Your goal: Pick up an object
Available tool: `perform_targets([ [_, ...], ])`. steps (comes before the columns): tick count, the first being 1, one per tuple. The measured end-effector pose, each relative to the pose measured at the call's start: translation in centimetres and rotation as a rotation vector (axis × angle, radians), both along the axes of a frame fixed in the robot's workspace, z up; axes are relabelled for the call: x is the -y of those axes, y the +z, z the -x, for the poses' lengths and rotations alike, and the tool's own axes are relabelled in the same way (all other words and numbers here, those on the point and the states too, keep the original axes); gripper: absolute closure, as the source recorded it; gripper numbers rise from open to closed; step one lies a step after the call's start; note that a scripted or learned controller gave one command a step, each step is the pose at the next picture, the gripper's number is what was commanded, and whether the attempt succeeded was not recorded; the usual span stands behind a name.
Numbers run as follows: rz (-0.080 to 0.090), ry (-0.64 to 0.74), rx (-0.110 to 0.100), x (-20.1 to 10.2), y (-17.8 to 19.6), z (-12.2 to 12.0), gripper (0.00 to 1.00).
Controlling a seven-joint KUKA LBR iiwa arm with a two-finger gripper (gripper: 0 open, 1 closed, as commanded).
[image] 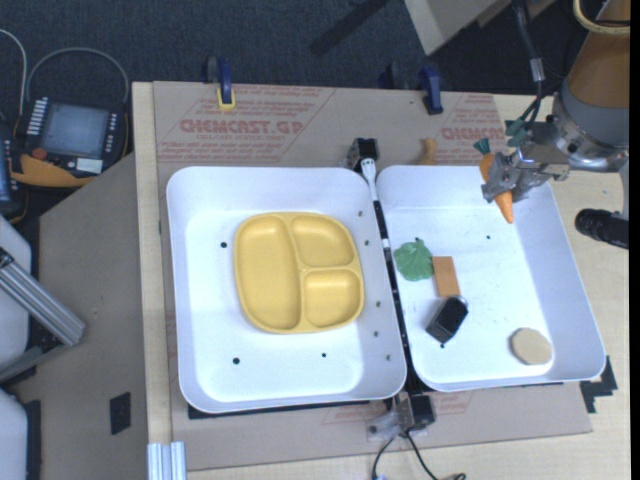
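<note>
My gripper (503, 181) hangs over the far right part of the right bin (560, 268), shut on a small orange carrot-like piece (506, 207). The piece's orange ends stick out above and below the fingers. On the right bin's floor lie a green leafy item (412, 259), a brown block (445, 276), a black object (447, 319) and a tan round piece (531, 346). They sit well to the near left of the gripper.
A yellow divided plate (298, 270) lies in the middle of the left bin (200, 348). A black-and-white tool (366, 158) rests at the far end of the rim between the bins. Two blue clamps (225, 80) hold the cardboard's far edge.
</note>
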State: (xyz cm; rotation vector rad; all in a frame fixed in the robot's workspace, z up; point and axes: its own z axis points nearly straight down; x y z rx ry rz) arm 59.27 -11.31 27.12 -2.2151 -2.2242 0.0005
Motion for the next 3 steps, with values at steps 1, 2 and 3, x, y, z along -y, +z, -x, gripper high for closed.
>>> perform_targets([
  [1,-0.001,0.002,-0.001,-6.0,-0.3,1.0,1.0],
  [2,-0.001,0.002,-0.001,-11.2,-0.1,2.5,1.0],
  [3,0.0,0.002,-0.003,-17.2,-1.7,3.8,1.0],
])
